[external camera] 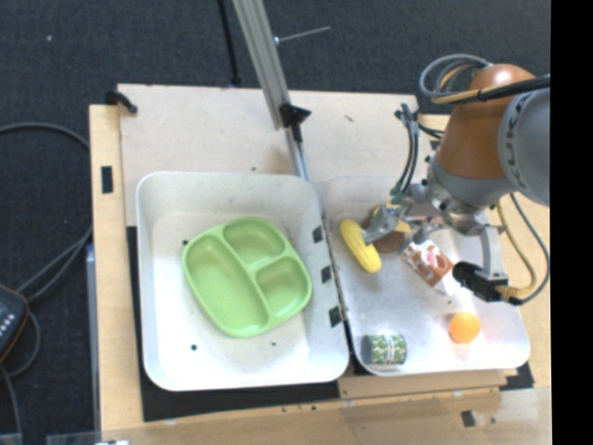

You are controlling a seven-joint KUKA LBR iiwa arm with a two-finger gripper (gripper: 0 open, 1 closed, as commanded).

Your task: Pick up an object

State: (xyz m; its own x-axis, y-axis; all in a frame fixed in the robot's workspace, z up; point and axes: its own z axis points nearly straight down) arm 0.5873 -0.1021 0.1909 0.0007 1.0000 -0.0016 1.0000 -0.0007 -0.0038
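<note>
Now the gripper (pixel 394 222) is down in the right bin (pixel 519 336), hovering just beside the yellow corn cob (pixel 359 246), with the brown item (pixel 391 241) right under it. Whether the claw is open or closed, I cannot tell. A red-and-white packet (pixel 428 264) lies near, an orange ball (pixel 464 327) and a green can (pixel 384 348) along the front. A green divided plate (pixel 247 275) sits in the left bin (pixel 157 360).

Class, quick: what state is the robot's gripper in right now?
Gripper: cannot be told; it sits low in the right white bin, beside the yellow corn cob.
</note>
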